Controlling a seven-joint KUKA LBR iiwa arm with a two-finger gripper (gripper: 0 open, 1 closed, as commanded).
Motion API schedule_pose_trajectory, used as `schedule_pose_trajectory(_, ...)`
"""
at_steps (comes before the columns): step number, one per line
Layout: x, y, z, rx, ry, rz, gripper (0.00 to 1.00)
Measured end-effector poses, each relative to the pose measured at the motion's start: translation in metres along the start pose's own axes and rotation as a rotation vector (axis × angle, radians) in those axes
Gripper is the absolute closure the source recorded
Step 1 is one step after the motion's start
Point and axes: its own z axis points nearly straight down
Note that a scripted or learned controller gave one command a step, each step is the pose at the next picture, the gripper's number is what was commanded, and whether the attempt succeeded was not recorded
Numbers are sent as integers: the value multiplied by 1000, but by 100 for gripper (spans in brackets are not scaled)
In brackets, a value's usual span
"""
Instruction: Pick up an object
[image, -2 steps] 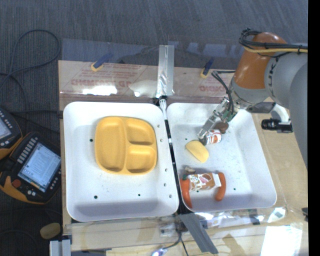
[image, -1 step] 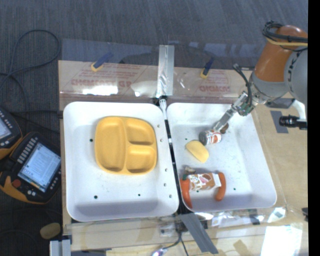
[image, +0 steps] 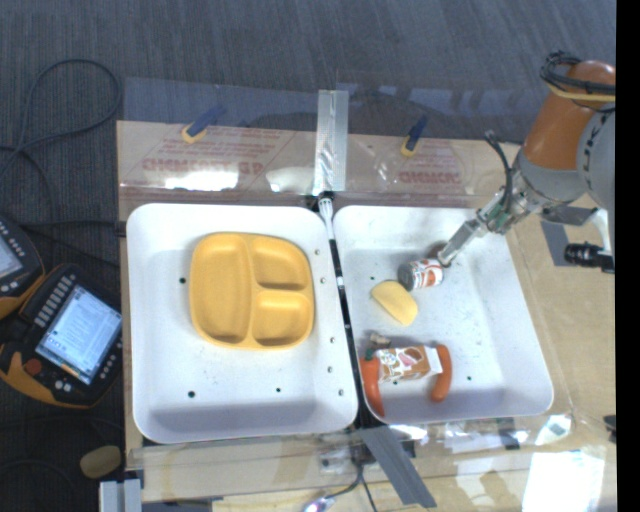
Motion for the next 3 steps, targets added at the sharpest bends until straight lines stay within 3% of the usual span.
schedule_pose_trajectory(1, -4, 3, -45, 1, -1, 264, 0)
schedule_pose_trajectory(2, -4, 3, -110, 0, -1, 249, 0)
schedule_pose_trajectory(3, -4, 3, -75, 2, 2, 343, 0)
